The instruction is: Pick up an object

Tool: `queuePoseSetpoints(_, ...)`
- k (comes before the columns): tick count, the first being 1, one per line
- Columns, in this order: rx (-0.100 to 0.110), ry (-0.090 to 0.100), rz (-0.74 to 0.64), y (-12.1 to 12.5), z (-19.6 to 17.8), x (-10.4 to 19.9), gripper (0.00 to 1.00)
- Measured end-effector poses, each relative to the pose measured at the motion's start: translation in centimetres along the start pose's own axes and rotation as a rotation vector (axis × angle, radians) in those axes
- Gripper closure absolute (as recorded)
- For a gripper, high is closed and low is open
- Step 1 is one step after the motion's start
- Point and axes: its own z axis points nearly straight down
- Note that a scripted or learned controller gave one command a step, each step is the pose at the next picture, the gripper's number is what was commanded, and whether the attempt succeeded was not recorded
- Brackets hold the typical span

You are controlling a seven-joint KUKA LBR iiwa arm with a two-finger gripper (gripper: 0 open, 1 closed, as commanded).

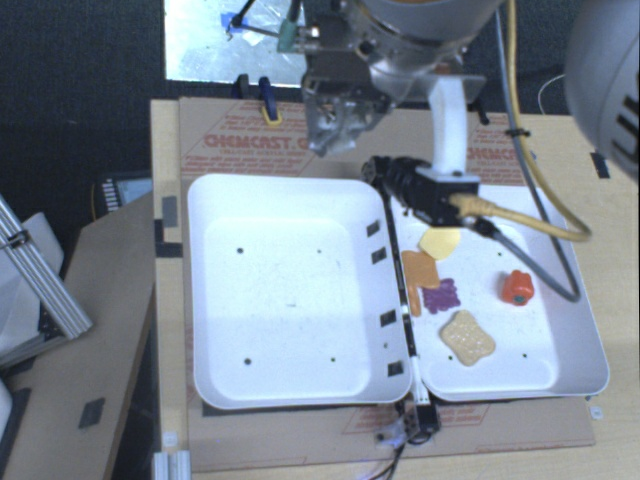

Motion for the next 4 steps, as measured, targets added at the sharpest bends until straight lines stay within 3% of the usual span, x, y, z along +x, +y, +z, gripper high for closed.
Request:
queuePoseSetpoints(1, 0.001, 0.000, -0.002, 0.0, 0.0, 0.0, 0.00)
queuePoseSetpoints(2, -0.001, 0.001, -0.006, 0.0, -1.1, 0.1, 1.00)
queuePoseSetpoints(4, -0.005, 0.005, -0.016, 0.0, -3.3, 0.1, 1.00)
